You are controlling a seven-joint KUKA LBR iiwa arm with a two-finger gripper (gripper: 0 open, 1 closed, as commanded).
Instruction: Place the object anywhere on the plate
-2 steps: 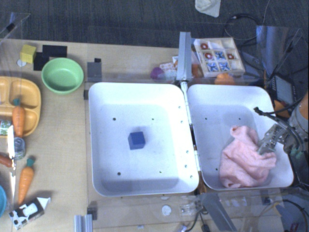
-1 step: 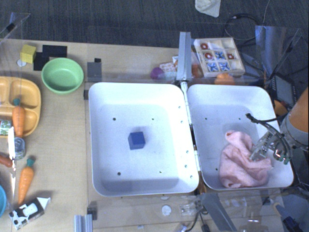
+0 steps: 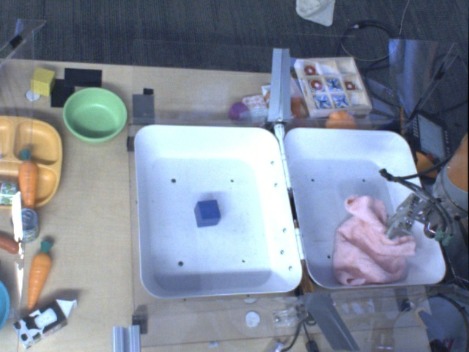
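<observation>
Your end effector [image 3: 399,224] was down at the pink cloth [image 3: 368,244] in the right bin [image 3: 344,149], its state unclear; nothing was lifted, so placing remained undone

At the right edge of the frame, the arm [image 3: 456,176] shows a rounded grey housing with an orange patch above. Its pincer [image 3: 399,224] is a metallic silver assembly with thin dark cables alongside.
</observation>
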